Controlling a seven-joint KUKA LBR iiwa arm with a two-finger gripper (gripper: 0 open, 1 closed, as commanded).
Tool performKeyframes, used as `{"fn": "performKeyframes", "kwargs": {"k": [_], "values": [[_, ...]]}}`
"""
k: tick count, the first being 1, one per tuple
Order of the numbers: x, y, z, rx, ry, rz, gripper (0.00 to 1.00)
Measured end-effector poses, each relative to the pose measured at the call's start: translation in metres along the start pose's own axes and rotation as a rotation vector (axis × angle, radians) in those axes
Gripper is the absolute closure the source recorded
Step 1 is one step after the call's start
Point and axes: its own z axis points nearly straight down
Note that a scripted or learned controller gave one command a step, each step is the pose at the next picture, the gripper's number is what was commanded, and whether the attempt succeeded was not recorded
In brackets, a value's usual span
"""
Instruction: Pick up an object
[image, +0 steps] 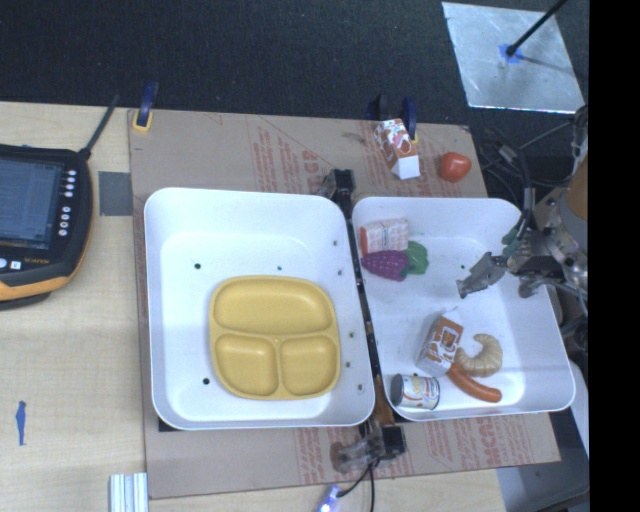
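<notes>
My gripper hangs over the right side of the right bin, open, with nothing between its fingers. Its two dark fingers point down and to the left. Below it lie a brown and white carton, a croissant and an orange sausage. A can lies in the bin's near left corner. At the far left of that bin sit a pink carton, purple grapes and a green item.
The left bin holds a yellow divided plate. Behind the right bin, on the cardboard, stand a small carton and a red tomato. A control pendant lies at the far left of the bench.
</notes>
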Motion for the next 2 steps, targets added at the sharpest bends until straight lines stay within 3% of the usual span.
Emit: {"fn": "performKeyframes", "kwargs": {"k": [1, 2], "values": [[0.023, 0.0106, 0.1527, -0.02, -0.007, -0.001, 0.0], [0.014, 0.0048, 0.158, -0.039, -0.016, -0.001, 0.0]]}}
